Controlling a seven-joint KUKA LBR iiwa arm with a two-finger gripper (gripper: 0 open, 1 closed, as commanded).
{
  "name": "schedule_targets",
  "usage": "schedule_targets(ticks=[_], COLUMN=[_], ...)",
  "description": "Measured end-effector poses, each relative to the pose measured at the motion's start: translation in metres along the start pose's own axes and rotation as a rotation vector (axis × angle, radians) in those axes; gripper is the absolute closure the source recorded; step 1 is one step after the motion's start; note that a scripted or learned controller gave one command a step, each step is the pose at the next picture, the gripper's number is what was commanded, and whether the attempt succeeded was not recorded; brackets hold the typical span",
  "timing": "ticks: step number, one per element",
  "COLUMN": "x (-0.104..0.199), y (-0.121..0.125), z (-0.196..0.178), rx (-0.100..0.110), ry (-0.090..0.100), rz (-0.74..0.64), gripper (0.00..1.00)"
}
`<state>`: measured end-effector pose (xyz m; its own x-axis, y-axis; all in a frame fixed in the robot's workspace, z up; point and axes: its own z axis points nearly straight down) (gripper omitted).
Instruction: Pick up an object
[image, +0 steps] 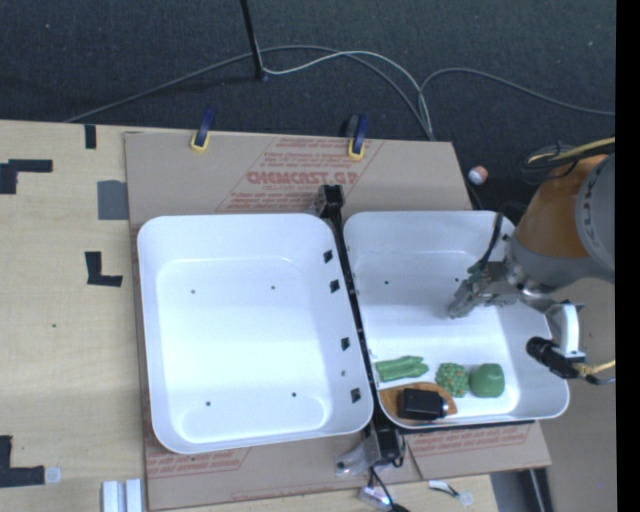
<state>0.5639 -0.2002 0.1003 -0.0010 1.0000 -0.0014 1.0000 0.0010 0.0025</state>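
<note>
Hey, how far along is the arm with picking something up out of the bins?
Done: nothing lifted yet. The long green vegetable, bumpy green floret, round green piece and black block all lie along the right white bin's near edge. In hand: the gripper sits above them. Left: reaching, grasping, lifting.
</note>
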Motion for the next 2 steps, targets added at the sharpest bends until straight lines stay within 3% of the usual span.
schedule_targets(ticks=[2], x=[-0.002], y=[0.008], z=[-0.106], rx=[-0.002], ry=[0.0], rz=[0.001], gripper=[1.0])
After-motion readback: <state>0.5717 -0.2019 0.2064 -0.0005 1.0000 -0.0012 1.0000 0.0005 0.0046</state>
